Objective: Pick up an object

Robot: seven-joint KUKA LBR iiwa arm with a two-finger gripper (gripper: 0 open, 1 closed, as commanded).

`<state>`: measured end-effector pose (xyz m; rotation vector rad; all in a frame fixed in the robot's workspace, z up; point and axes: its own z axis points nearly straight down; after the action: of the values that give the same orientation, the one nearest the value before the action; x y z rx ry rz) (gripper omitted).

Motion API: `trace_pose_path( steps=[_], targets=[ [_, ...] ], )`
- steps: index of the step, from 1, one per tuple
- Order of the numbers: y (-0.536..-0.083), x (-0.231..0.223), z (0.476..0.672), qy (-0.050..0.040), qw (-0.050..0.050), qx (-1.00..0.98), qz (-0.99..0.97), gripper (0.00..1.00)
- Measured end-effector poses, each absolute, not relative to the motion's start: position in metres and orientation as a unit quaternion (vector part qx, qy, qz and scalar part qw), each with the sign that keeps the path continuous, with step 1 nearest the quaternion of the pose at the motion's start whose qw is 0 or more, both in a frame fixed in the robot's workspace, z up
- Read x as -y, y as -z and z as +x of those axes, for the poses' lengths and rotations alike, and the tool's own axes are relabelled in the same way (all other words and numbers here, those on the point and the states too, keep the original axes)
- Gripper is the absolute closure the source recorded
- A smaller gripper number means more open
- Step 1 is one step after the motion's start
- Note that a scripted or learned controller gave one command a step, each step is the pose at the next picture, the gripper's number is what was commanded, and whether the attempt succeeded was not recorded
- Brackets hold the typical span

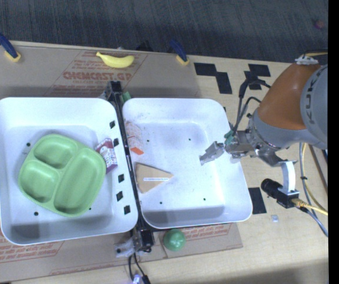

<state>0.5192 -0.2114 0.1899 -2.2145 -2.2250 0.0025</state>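
Note:
In the right bin [175, 215] a tan wedge-shaped piece [151, 177] lies near the left wall, with a small orange scrap [136, 151] just above it. My gripper [210, 154] hovers over the right side of that bin, well to the right of the wedge, pointing left. Nothing is visible between its fingers. The left bin [15, 229] holds a green divided plate [61, 173] and a small dark red packet [106, 152] against its right wall.
A yellow banana [115, 58] lies on the cardboard behind the bins. A green ball [173, 239] rests in front of the right bin. Blue clamps [7, 47] hold the cardboard at the back. The arm's cables [311, 203] trail at the right.

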Motion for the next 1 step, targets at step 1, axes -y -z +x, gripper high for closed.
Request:
trace_pose_path(
  steps=[1],
  targets=[
    [-0.1279,0.1669,0.5104,-0.0011,0.002,0.710,-0.704,0.00]
  ],
)
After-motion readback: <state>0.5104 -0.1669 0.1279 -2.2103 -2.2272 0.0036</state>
